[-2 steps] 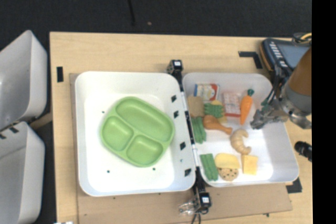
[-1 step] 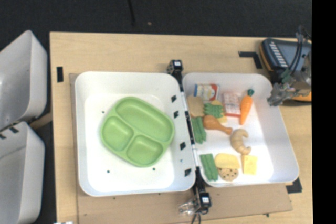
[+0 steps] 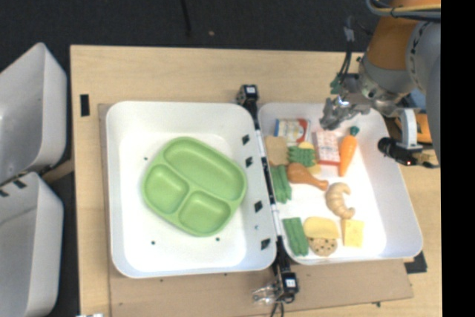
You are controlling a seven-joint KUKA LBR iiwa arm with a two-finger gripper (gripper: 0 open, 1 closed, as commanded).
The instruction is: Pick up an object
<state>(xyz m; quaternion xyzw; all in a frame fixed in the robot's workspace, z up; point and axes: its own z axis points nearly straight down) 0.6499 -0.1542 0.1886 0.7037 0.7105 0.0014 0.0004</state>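
The right bin (image 3: 393, 197) holds toy food: an orange carrot (image 3: 347, 153), a croissant (image 3: 340, 199), a chicken drumstick (image 3: 306, 176), a pink-and-white packet (image 3: 326, 145), a red-edged card (image 3: 291, 131), green beans (image 3: 280, 184), a yellow cheese block (image 3: 353, 233), a cookie (image 3: 322, 246) and a yellow potato slice (image 3: 320, 227). My gripper (image 3: 335, 115) hangs at the bin's far edge, just above the packet and left of the carrot's top. Nothing shows between its fingers.
The left bin (image 3: 126, 234) carries a green divided plate (image 3: 194, 185). A black clip (image 3: 247, 94) sits at the far end of the seam between the bins. The grey arm with its orange band (image 3: 393, 41) comes in from the upper right. White chairs (image 3: 26, 122) stand left of the bench.
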